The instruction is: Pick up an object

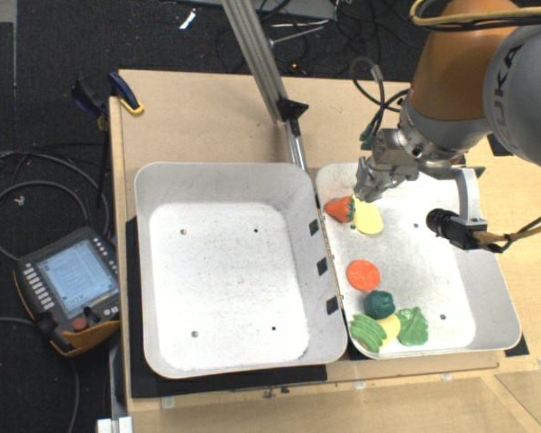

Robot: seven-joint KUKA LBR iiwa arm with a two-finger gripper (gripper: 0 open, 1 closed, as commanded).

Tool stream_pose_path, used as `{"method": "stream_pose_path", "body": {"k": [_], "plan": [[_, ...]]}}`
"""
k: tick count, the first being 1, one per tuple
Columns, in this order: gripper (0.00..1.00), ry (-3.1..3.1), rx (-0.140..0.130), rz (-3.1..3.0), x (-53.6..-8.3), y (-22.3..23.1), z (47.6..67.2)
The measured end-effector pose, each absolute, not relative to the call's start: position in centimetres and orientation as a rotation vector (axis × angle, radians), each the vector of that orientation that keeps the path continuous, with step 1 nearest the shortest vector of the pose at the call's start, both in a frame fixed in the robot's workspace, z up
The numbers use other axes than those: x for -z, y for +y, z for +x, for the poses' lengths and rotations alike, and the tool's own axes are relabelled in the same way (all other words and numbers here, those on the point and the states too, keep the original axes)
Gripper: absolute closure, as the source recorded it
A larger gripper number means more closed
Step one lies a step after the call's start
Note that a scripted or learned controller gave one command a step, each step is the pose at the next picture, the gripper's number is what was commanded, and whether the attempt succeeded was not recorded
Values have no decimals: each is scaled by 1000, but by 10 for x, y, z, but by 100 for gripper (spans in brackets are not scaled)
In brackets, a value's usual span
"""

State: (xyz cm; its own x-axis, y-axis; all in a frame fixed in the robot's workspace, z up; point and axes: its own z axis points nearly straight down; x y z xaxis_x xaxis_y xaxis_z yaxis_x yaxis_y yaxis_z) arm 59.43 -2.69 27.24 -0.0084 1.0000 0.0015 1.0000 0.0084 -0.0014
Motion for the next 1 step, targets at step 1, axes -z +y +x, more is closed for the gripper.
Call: {"method": "stream_pose_path", "body": {"k": [1], "plan": [[100,-2228,-1,-2211,-270,23,578]]}}
